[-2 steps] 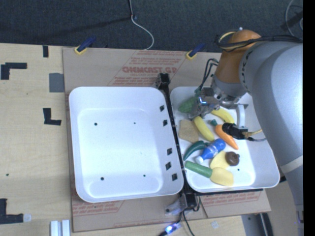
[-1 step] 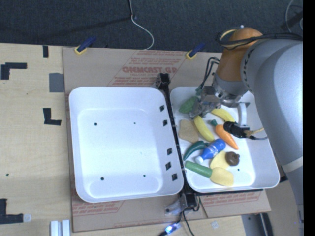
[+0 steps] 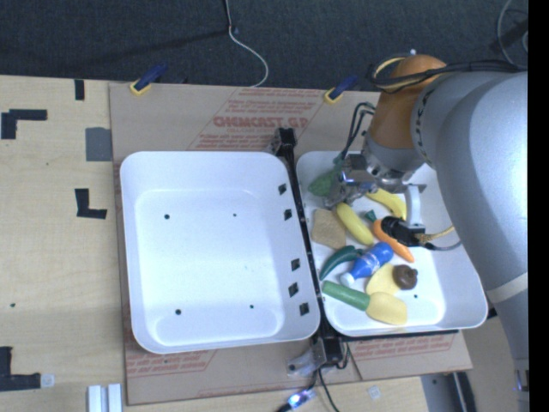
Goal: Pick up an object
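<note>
Right bin (image 3: 467, 303), crowded with toy food; claw (image 3: 364, 181) low over its far-left corner, jaw state impossible to tell. Nearest target: yellow banana (image 3: 353, 221), just in front of the claw, touching the orange carrot (image 3: 393, 249). Probably light, rigid, smooth plastic (slippery on the curve); best pinched across the narrow middle. Little free room beside neighbours and the bin wall; left bin (image 3: 137, 178) beyond, open.

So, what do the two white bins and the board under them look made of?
The left white bin and right white bin look like smooth moulded plastic, with rounded corners and a soft sheen. The brown board beneath looks like matte cardboard, with red print and a raw edge.
</note>
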### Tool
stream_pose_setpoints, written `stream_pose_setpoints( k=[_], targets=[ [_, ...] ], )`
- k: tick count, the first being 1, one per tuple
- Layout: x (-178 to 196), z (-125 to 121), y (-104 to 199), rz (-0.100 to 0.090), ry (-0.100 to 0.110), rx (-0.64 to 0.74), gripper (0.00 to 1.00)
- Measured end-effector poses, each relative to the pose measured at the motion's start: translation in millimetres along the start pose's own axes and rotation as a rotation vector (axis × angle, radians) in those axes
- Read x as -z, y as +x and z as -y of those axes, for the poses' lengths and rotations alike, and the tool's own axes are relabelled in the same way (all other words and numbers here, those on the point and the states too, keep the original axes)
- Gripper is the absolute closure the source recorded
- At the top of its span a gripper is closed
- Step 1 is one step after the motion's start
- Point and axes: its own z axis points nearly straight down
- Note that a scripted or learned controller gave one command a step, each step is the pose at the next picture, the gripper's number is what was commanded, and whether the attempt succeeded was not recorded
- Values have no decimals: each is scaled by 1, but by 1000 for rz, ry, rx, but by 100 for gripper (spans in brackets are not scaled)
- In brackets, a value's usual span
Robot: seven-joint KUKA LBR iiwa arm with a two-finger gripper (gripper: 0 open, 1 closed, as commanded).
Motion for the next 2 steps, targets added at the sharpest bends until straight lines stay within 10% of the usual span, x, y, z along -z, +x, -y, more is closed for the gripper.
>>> stream_pose_setpoints(
  k=[2],
  targets=[
    [-2,-5,-4,-11,17,2,100]
  ],
)
